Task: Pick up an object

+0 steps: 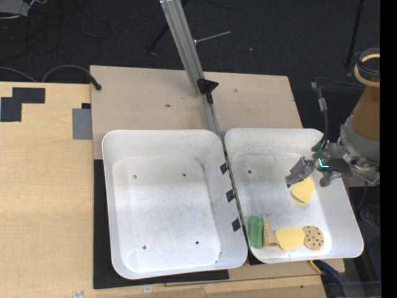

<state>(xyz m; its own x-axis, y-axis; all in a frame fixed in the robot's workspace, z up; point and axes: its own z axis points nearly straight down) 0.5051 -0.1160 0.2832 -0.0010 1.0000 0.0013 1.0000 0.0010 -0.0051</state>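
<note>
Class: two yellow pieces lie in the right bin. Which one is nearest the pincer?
The upper yellow piece, right beside the pincer. The other yellow piece lies lower, in the row between the green piece and cookie.

Left bin (124,166) open floor, toys (286,236) crowding right bin's (267,143) near edge

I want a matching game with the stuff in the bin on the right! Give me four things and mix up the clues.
Things:
1. green piece
2. cookie
3. yellow wedge
4. gripper

Clues:
A. round, tan with dark chips
B. long, standing next to the divider between the bins
C. grey, reaching in from the right
D. alone near the middle of the right bin, just under the gripper

Pairs: 1-B, 2-A, 3-D, 4-C
</note>
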